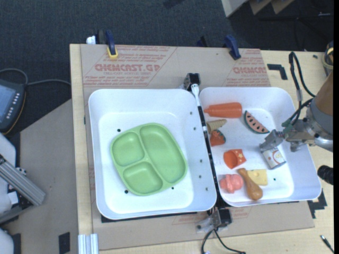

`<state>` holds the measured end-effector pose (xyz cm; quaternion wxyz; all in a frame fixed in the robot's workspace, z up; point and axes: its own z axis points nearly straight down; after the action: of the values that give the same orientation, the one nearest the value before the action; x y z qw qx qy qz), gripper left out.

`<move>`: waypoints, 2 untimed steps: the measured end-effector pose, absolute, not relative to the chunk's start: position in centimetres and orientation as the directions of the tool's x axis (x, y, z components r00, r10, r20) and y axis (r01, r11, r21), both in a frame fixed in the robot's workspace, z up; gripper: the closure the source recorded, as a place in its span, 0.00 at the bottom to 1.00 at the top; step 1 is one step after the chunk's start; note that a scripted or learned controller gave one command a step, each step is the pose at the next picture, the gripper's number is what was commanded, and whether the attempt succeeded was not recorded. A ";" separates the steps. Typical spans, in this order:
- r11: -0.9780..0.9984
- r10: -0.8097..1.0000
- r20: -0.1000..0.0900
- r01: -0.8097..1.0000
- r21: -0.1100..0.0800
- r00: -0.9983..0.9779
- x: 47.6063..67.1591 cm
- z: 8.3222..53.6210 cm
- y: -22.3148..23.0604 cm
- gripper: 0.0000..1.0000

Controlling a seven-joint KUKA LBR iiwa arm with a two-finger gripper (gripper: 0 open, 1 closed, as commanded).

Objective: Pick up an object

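1. Where the bench [159, 62] fills the middle of the view, it is one brown board printed with red lettering, with two blue clamps at its 12 o'clock edge and dark carpet around it.
2. Two shallow white bins sit side by side on it: the left bin [100, 142] and the right bin [280, 97], touching along a black seam.
3. One grey arm [323, 110] enters at 3 o'clock over the right bin.
4. One green divided plate [148, 157] with three compartments lies in the left bin, tilted toward 5 o'clock.
5. Eight small things lie in the right bin: one orange carrot [223, 110] at 12 o'clock, one watermelon slice [256, 121] at 1 o'clock, one tan wedge [216, 124] and one red-and-green piece [217, 137] at 10 o'clock, one red block [234, 157] at centre, one pink lump [231, 182], one brown drumstick [250, 184] and one yellow cheese piece [259, 177] at 6 o'clock.
6. One small white carton [273, 156] lies at 3 o'clock of the red block, directly beneath the gripper [280, 142].
7. Whether the jaws are spread or closed cannot be told; the carton sits at their 6 o'clock, close under them.
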<state>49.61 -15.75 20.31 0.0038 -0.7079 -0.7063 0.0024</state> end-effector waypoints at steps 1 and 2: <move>0.000 1.000 0.000 1.000 0.000 0.000 49.8 20.7 -15.7 0.00; -0.001 1.000 0.003 1.000 -0.007 0.001 48.8 15.7 -15.9 0.00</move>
<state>48.76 -15.87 15.67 0.0035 -0.7075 -0.7067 0.0015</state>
